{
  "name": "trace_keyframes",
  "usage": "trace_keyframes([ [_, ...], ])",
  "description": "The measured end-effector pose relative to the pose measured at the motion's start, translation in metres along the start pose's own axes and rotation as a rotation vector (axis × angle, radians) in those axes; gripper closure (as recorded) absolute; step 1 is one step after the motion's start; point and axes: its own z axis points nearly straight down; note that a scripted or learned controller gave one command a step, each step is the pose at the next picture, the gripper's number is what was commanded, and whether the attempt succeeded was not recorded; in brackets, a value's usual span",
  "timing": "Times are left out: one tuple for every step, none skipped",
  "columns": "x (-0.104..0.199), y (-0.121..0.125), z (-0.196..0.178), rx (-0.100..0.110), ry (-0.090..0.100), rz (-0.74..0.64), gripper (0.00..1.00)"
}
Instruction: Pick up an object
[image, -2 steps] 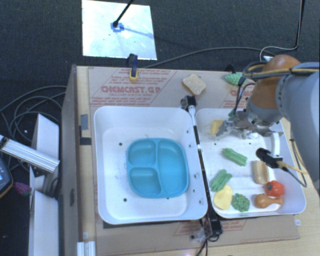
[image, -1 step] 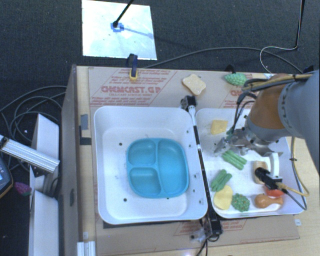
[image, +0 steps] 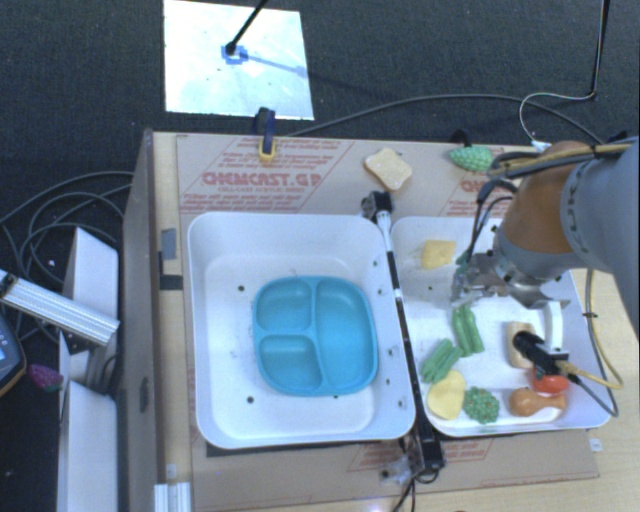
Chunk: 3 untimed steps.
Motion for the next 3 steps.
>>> trace_keyframes([
  [0.000,0.000,0.000,0.000,0.000,0.000,0.00],
  [0.018,-0.042,0.011,0.004,0.001,0.002,0.00],
  [0.018,-0.041,0.001,0.001,0.000,0.001,1.00],
])
